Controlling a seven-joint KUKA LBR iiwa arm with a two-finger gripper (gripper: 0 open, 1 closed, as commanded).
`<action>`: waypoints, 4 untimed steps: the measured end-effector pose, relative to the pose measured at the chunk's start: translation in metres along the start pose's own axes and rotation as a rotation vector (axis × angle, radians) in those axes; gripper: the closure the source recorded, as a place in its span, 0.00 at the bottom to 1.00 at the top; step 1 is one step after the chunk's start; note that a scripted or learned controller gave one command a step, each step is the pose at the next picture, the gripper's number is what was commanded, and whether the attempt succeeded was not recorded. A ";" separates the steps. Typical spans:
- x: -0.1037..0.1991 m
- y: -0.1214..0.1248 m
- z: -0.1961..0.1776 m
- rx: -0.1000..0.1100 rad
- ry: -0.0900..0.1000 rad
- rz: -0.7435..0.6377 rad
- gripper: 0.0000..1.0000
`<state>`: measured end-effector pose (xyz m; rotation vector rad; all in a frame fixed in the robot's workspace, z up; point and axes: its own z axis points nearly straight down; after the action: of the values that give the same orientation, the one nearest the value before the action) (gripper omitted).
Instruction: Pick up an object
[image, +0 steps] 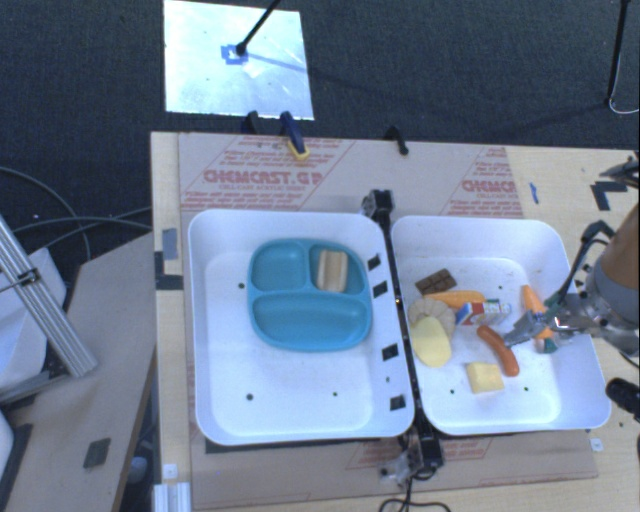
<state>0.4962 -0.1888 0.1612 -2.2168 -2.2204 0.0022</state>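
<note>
In the right bin (540, 240) my gripper (522, 332) reaches in from the right, low over the bin floor. It sits between a red-brown sausage (497, 350) on its left and a small orange carrot piece (533, 300) just behind it. Whether it touches either one is unclear. Further left lie a yellow potato-like piece (433, 341), a long orange carrot (458, 298), a small white and red tube (476, 312), a brown chocolate block (435, 281) and a pale yellow cheese cube (485, 377).
The left bin (215, 330) holds a blue divided plate (305, 320) with a tan bread slice (331, 269) in its upper right compartment. A black-clipped divider (392, 300) separates the bins. A shiny metal sheet (238, 60) lies beyond the bench.
</note>
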 end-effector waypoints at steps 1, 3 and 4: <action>-0.004 -0.003 0.062 0.000 0.000 0.001 0.00; -0.005 -0.001 0.066 -0.009 -0.004 0.001 1.00; -0.005 0.005 0.003 -0.010 -0.004 -0.002 1.00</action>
<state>0.5012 -0.1934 0.1585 -2.2214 -2.2299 -0.0045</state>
